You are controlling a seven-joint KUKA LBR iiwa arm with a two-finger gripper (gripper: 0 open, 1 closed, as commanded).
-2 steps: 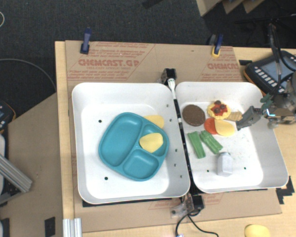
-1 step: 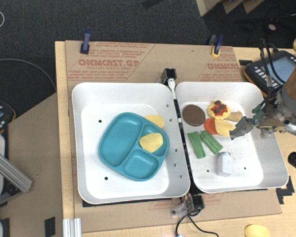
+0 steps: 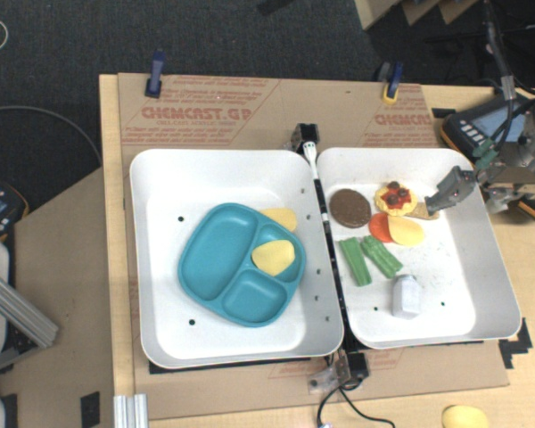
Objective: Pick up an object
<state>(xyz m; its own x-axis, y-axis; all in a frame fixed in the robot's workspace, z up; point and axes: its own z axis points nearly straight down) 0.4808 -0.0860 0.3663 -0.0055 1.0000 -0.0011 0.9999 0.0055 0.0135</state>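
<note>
The right bin (image 3: 481, 266) holds several toy foods. A brown round patty (image 3: 349, 207) lies near its left wall, with a small pizza-like piece with red topping (image 3: 395, 197) beside it. Below these are an orange-red slice (image 3: 381, 227) and a yellow piece (image 3: 408, 232). Two green sticks (image 3: 357, 261) (image 3: 383, 258) lie side by side at mid-bin, and a small grey-white cup (image 3: 406, 294) lies nearer the front. My gripper (image 3: 434, 204) reaches in from the right, low over the bin, its tip just right of the pizza-like piece and above the yellow piece.
The left bin (image 3: 160, 185) carries a blue divided plate (image 3: 223, 266) with a yellow piece (image 3: 273, 256) in one compartment and another yellow piece (image 3: 281, 218) tucked behind its rim. The arm's wrist and cables (image 3: 513, 163) hang over the right bin's far right corner.
</note>
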